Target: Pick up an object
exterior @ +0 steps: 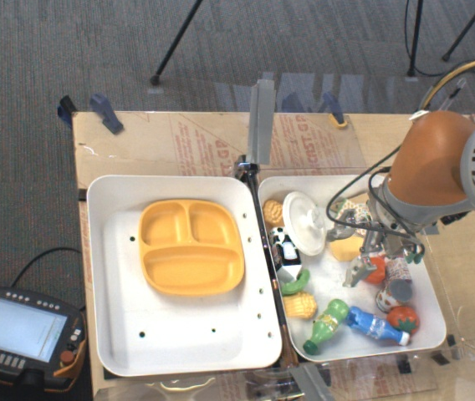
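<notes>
- the arm [435,159] comes in from the right, orange band bulging up top toward the camera
- wrist points down and a bit left
- gripper [370,266] sits low, fingers [357,271] look slightly spread

setting: robotics lab or test cell. evidence: grey carpet floor [45,48] with black tripod legs [181,33] standing on it; a plywood bench top [196,136] with blue clamps [105,112] at its back edge; two shallow white bins, left bin [108,341] and right bin [434,316], set side by side; a teach pendant [22,334] with lit screen lying at lower left, cable [28,266] trailing; industrial arm [430,161] with loose cabling reaching over the right bin; toy food items [300,306] as test objects.
</notes>
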Available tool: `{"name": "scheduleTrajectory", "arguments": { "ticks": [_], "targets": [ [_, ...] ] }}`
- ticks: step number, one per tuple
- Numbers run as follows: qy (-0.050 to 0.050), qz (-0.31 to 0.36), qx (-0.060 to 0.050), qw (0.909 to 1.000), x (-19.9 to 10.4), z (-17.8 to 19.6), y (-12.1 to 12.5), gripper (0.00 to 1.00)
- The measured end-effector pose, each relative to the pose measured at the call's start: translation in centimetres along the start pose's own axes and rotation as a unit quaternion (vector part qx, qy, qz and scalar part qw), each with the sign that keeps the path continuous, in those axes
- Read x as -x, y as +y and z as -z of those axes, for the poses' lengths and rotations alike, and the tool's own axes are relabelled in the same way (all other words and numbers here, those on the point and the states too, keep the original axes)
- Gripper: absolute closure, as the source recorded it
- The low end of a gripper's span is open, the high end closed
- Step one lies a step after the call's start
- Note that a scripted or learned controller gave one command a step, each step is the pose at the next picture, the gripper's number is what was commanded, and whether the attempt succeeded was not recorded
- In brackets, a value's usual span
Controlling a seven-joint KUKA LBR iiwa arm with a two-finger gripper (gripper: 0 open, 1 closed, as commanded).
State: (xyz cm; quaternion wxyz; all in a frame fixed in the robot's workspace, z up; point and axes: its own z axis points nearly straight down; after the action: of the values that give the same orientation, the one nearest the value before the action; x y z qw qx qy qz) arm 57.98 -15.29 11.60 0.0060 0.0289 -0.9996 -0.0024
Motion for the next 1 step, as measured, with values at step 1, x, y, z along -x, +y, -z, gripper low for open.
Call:
{"name": "scheduleTrajectory", "arguments": {
  "ticks": [1],
  "targets": [
    [-0.006,-0.073,-0.001,0.9973,-0.27,-2.92,-2.55,0.0]
  ]
}}
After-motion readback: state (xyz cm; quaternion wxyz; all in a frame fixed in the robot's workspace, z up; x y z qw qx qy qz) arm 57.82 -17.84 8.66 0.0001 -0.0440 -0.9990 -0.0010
